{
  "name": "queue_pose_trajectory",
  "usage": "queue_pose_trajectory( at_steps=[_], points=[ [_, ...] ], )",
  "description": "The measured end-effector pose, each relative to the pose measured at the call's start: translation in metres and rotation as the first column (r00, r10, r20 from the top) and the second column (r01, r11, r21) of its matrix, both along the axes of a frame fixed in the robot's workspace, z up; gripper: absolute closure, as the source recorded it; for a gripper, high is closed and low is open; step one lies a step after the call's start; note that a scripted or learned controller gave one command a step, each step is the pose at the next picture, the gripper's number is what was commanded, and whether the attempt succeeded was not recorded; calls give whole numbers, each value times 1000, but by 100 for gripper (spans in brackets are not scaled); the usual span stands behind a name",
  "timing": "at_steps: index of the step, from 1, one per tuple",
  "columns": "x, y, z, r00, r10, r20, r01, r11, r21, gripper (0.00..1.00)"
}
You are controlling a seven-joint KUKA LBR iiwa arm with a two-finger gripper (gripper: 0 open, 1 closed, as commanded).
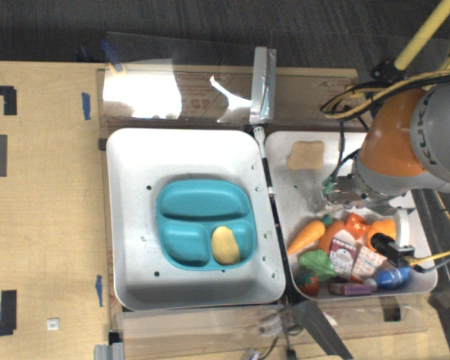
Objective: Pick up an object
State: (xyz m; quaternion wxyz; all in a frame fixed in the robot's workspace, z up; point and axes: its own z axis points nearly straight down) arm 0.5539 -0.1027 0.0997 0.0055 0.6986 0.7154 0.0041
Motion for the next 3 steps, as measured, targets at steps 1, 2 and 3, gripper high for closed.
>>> queue_pose_trajectory(
  at_steps=[1,2,3],
  points=[
    [36,-12,-11,993,114,-7,-114,994,1,100],
    [36,-12,-12,993,114,-8,-114,994,1,0],
    [-32,6,-11,997,71,-7,-71,997,3,0]
  ],
)
